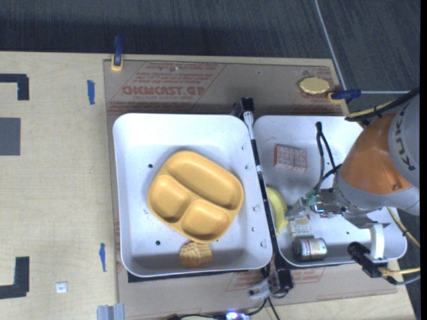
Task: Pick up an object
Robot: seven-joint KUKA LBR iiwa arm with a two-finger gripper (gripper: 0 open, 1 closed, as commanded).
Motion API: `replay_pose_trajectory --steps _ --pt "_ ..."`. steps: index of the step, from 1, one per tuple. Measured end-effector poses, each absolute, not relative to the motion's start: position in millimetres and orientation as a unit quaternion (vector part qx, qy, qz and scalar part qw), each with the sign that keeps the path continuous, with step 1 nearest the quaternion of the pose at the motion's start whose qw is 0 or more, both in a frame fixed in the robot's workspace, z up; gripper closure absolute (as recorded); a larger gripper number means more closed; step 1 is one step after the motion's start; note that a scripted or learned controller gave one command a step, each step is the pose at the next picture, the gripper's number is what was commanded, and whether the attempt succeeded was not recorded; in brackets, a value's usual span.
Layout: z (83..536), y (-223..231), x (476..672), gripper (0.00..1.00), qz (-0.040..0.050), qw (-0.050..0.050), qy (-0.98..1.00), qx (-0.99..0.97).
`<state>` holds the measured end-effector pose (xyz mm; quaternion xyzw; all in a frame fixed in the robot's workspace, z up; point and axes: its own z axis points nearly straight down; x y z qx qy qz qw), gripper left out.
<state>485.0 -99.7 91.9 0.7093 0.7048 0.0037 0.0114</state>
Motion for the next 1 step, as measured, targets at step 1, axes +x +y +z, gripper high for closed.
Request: replay_pose_trajectory --steps 1 --pt "91.2 -103.3 485.1 0.00 0.0053 0.009 0.706 0.708"
